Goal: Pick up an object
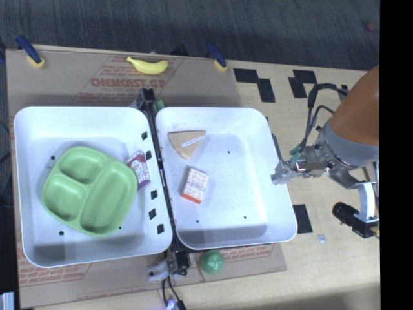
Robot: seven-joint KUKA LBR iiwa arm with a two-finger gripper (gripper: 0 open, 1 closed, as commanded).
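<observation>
In the right bin point(258, 205) lie a tan wedge-shaped piece point(186, 141) near the back left and a small orange and white carton point(195, 185) near the middle. The left bin point(26, 192) holds a green divided plate point(89, 190) and a small dark red packet point(139, 168) beside the divider. My gripper point(284, 173) hangs just outside the right bin's right rim, low over the bench, with nothing seen in it. Its wrist and orange band rise to the right.
A yellow banana point(148, 64) lies on the cardboard behind the bins. A green ball point(211, 261) rests on the cardboard in front of the right bin. Blue clamps point(30, 51) hold the cardboard's back edge. Cables loop by the arm at the right.
</observation>
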